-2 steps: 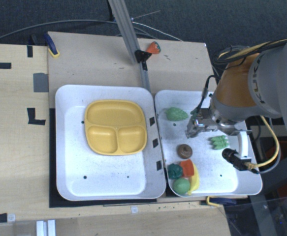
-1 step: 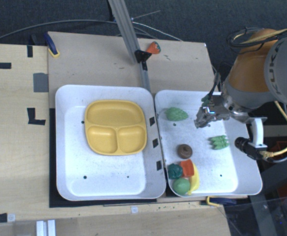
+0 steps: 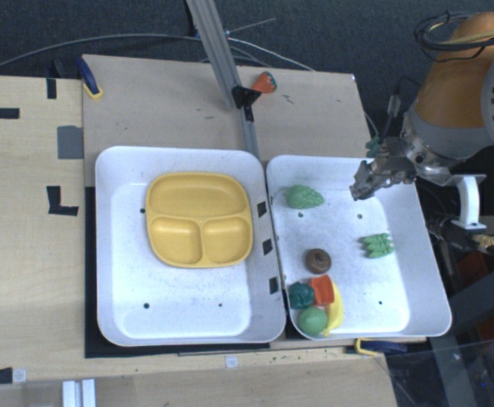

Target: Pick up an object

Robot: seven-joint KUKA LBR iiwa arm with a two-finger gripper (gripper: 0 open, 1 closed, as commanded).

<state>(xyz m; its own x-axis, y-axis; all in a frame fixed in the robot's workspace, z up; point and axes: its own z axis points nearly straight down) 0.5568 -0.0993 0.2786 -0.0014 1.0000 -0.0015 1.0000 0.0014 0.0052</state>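
Poised at right bin's [image 3: 424,253] upper right edge: gripper [image 3: 367,185], finger state impossible to tell, above scattered toys; likely lining up a grab.

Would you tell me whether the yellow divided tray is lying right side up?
Right side up: the yellow tray shows its three compartments facing upward in the left bin.

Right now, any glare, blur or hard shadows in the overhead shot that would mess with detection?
Camera view: light is even and soft, shadows faint; the white bins are bright but their speckles still show, so no real blowout; the yellow tray has only a mild sheen; the hand reads dark and slightly soft; the toys piled in the right bin's near corner merge at this resolution.
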